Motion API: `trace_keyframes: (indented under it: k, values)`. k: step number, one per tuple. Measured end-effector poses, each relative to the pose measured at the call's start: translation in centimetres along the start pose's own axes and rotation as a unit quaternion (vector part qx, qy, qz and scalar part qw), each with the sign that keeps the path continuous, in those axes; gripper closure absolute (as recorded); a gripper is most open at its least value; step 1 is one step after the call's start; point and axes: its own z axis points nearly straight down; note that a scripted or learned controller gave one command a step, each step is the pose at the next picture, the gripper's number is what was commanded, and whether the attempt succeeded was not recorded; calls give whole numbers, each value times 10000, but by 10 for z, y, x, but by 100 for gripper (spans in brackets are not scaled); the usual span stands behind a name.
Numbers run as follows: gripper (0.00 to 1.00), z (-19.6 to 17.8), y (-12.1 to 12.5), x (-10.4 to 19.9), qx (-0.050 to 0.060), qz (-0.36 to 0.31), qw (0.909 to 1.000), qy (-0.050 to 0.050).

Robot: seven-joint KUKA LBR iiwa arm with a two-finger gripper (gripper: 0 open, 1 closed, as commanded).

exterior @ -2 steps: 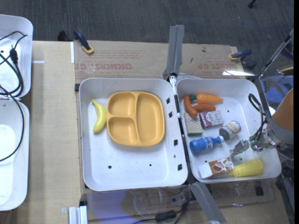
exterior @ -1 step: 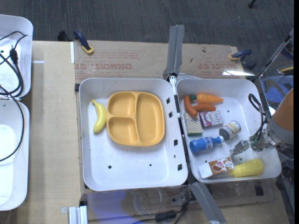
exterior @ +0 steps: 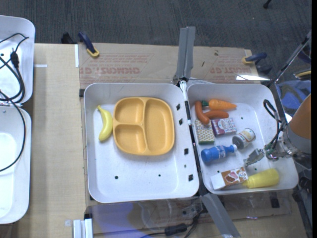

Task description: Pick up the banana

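Bananas: we count 1, curved yellow banana (exterior: 104, 124), left white bin (exterior: 143, 187), beside 1 yellow three-section plate (exterior: 144, 125). Metal hand (exterior: 255, 156) in right bin, w/ nothing; can't tell how open.

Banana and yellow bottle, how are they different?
The banana is curved, while the yellow bottle is straight and plump. The banana lies in the left bin beside the divided yellow plate; the bottle lies in the right bin among other items, close to the claw. The banana runs up and down in the picture; the bottle runs sideways. Both are yellow and lying flat.
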Motion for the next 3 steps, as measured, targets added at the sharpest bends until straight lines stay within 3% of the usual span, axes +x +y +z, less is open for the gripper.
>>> trace_keyframes:
  k: [1,2,3]
  values:
    - [0,0,0,3,-10,440,9990,-7]
    - [0,-128,1,3,-10,302,9995,-18]
    - [0,-11,-1,-7,-11,-425,9991,10]
